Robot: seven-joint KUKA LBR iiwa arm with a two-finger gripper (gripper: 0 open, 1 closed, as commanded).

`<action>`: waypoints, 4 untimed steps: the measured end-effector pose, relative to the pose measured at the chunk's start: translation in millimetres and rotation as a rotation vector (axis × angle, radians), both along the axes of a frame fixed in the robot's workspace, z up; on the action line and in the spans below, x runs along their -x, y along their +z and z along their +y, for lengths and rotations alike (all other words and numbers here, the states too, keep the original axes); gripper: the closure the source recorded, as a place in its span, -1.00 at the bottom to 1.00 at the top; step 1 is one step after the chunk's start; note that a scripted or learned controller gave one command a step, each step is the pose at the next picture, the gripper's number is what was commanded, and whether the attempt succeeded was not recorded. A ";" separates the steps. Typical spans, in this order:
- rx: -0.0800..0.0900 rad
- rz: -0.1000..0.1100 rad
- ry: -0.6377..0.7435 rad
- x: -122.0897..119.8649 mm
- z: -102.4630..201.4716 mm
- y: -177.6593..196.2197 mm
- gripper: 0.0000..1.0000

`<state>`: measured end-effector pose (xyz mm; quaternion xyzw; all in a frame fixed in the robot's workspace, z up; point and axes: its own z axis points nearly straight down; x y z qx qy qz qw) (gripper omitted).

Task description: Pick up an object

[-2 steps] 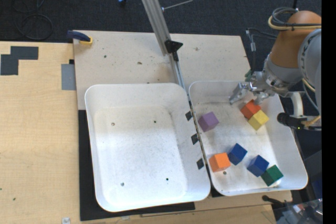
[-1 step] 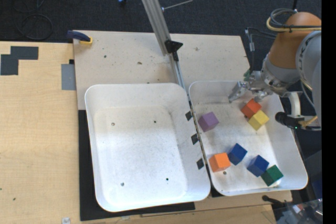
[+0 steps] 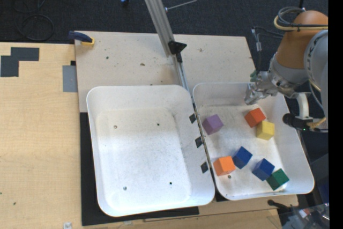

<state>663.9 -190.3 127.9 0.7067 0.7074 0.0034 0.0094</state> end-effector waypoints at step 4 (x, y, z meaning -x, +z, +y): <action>-0.011 0.020 0.003 21.1 37.7 133.1 1.00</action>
